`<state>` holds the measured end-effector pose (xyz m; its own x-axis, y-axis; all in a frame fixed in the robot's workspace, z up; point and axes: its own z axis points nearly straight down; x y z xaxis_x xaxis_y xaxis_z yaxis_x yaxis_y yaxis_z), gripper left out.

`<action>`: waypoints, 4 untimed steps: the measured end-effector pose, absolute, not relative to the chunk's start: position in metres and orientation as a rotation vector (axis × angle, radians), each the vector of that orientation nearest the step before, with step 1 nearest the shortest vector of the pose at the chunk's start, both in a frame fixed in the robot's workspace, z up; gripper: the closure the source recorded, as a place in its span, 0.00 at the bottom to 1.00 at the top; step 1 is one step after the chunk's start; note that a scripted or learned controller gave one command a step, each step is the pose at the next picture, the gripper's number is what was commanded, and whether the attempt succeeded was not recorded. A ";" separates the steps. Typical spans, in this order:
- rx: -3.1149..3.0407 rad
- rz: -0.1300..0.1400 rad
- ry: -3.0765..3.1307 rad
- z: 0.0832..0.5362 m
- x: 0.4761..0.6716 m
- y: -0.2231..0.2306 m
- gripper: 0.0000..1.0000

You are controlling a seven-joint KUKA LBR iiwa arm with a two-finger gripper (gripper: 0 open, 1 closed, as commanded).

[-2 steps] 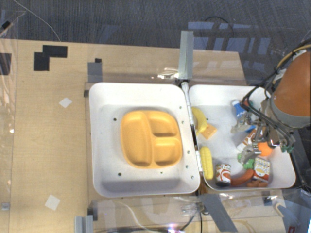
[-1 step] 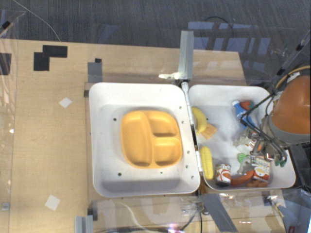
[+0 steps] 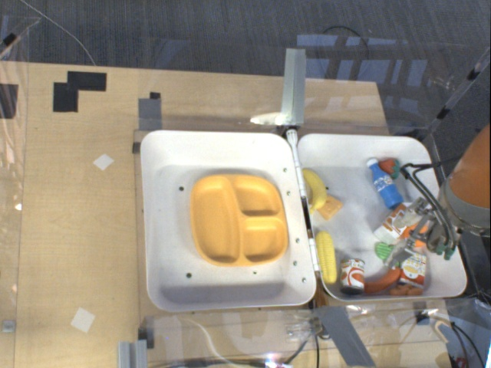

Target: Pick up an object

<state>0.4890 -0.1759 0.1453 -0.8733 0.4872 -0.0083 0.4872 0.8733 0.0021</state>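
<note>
2 white bins (image 3: 165, 159); a yellow tray (image 3: 235, 219), yellow corn (image 3: 326, 256), a blue bottle (image 3: 386, 186), perhaps a reddish-brown sausage (image 3: 381, 284).

Arm (image 3: 469, 182) w/ orange band; black cables looped by dark metal gripper (image 3: 418, 240).

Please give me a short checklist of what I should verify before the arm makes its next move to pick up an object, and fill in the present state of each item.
1. Gripper is over the right bin, which holds the objects: ok.
2. There are objects to pick close to the gripper, such as the small cartons and the green piece: ok.
3. An object is between the fingers: cannot tell, cables and clutter hide that spot.
4. Blue bottle lies apart from the gripper: ok.
5. The corn and banana lie against the left wall, hard to grasp: not ok.
6. Yellow tray sits alone in the left bin, out of the way: ok.
</note>
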 end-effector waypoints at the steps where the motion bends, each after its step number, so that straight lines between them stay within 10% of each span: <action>1: 0.723 -0.003 3.038 0.130 0.492 -0.207 0.00; 2: 1.027 0.000 2.957 0.188 0.490 -0.206 0.00; 3: 1.107 -0.001 2.905 0.121 0.495 -0.209 0.00; 4: 1.581 0.015 2.654 0.108 0.578 -0.211 0.00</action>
